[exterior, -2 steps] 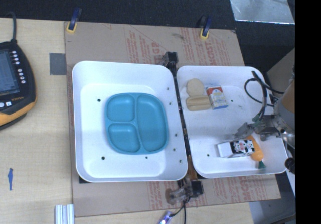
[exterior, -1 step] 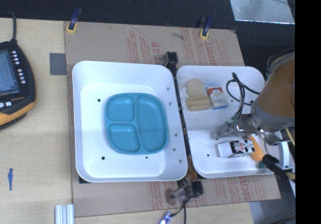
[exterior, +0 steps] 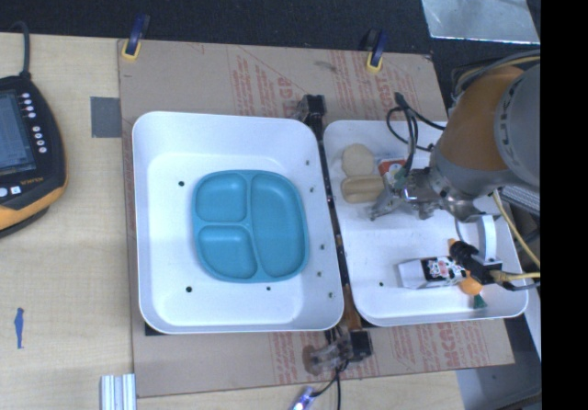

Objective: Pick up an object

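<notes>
I am watching the arm (exterior: 487,137) reaching in from the right, crossing the right rim of the right bin (exterior: 386,252). Its orange band is sitting above that rim, and the grey wrist below it is angling down and leftward over the bin's far half. The gripper (exterior: 386,204) is hanging low over the bin floor, pointing left toward the wall next to the left bin (exterior: 152,215). From this slant I cannot tell whether it is open or closed, or whether it has hold of anything.

The objects I am picking from are all lying in the right bin. A beige block (exterior: 361,187) is lying just beside the gripper's tip, on its left; I cannot tell whether the two are touching. A beige lump (exterior: 358,158) is sitting close against the block's far side, near the bin's far left corner. A small red item (exterior: 393,169) is lying between the lump and the wrist. A black-and-white packet (exterior: 427,270) is lying flat toward the near right corner, well apart from the gripper, with an orange piece (exterior: 470,287) just beside its right end.

The left bin is holding a blue plate (exterior: 248,224) with three compartments. A pendant (exterior: 23,155) is resting on the bench at far left.
</notes>
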`<state>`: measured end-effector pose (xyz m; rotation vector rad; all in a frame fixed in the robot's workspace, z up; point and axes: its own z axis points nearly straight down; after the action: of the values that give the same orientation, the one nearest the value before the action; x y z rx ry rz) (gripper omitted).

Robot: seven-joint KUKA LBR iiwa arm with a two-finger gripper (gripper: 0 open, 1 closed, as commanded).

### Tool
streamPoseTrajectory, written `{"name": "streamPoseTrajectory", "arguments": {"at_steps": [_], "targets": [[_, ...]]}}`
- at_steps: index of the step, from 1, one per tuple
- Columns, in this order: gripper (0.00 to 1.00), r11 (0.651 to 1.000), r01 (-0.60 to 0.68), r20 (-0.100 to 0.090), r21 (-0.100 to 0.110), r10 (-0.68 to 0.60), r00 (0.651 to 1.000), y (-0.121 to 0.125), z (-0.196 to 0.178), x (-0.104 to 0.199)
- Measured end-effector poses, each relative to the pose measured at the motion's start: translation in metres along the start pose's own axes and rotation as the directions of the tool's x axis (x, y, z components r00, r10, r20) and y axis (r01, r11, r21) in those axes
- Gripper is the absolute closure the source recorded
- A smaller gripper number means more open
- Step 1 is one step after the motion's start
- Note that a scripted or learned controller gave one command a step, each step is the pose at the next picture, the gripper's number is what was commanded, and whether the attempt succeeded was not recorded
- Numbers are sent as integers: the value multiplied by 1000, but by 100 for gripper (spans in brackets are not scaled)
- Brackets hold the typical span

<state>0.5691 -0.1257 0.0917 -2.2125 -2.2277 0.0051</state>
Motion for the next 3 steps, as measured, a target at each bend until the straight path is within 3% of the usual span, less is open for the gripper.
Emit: {"name": "streamPoseTrajectory", "arguments": {"at_steps": [1,2,3], "targets": [[0,1000,-1,-1,-2,1,1000,65,-32,-22],[0,1000,-2,0,-3,2,1000,59,-1,-19],[100,1000,2,0,-2,-2,1000,60,-12,-20]]}}
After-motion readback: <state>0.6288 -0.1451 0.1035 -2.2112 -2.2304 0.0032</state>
